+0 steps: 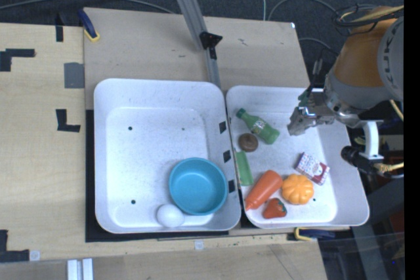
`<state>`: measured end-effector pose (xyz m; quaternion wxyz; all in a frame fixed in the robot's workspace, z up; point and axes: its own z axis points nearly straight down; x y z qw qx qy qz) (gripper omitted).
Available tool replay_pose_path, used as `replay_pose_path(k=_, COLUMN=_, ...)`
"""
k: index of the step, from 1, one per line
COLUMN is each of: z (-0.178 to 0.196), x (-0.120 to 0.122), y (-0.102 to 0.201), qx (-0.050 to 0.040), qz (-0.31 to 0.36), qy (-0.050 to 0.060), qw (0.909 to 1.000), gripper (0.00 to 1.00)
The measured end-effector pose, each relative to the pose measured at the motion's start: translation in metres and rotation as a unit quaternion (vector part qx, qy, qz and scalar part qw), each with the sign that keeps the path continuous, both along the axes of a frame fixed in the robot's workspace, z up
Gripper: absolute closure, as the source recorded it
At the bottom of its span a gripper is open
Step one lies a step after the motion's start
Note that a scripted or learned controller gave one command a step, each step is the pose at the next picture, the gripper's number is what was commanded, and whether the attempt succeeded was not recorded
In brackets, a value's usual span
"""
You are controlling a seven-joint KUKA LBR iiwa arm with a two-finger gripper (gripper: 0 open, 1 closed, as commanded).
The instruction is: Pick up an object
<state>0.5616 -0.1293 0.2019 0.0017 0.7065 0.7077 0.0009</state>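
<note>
right bin [341, 206]: bottle [259, 127] beside gripper [298, 125]

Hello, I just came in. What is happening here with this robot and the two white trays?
The arm reaches in from the right, and its gripper hangs over the right bin, with nothing seen between its fingers. That bin holds a green bottle, a brown round thing, a carrot, an orange pumpkin, a strawberry and a small red packet. The left bin holds a blue bowl and a white ball. No object is picked up yet.
</note>
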Motion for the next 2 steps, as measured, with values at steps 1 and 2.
replay_pose_path(k=1, z=0.019, x=0.001, y=0.000, qx=0.0004, qz=0.000, qy=0.001, qw=1.0000, gripper=1.00)
replay_pose_path(k=2, z=0.030, x=0.021, y=0.048, qx=0.0013, qz=0.003, qy=0.002, qw=1.0000, gripper=1.00)
